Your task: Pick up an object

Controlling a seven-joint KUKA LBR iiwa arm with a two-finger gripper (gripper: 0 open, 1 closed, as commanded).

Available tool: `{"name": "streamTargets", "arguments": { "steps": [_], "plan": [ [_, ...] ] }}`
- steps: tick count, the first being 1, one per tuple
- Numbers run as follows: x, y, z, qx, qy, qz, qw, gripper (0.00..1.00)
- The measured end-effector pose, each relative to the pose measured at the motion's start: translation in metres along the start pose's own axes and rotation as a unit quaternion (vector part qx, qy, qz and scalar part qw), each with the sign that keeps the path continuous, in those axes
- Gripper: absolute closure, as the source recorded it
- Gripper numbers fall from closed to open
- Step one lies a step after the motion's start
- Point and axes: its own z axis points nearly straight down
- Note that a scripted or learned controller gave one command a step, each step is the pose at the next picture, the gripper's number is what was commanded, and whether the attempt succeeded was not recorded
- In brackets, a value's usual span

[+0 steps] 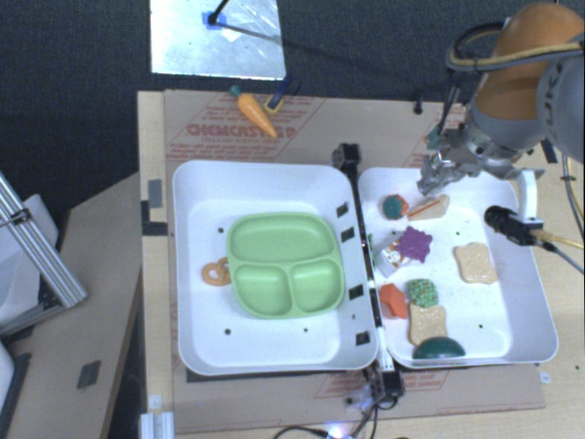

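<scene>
My gripper (435,183) hangs over the back of the right bin (526,273), its tips just above a pale slice with an orange edge (428,208). Beside that slice lies a small teal ball (394,206). Further forward in the same bin are a purple toy (414,243), a tan cracker (475,262), an orange-red piece (394,300), a green speckled disc (421,291), a toast slice (427,322) and a dark green lump (441,347). I see nothing between the fingers.
The left bin (196,245) holds a green divided plate (283,263) and a small orange pretzel (217,273). A toy carrot (256,114) lies on the cardboard behind the bins. A black divider (358,245) runs between the bins.
</scene>
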Motion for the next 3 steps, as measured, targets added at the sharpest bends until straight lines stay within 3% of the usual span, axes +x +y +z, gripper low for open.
{"name": "streamTargets", "arguments": {
  "steps": [1,2,3],
  "plan": [
    [0.028,-0.021,0.014,0.001,0.0,0.001,1.0,1.0],
    [0.028,-0.021,-0.005,-0.001,-0.001,0.001,1.0,1.0],
    [0.024,-0.025,0.015,0.001,-0.001,0.004,1.0,1.0]
  ]
}}
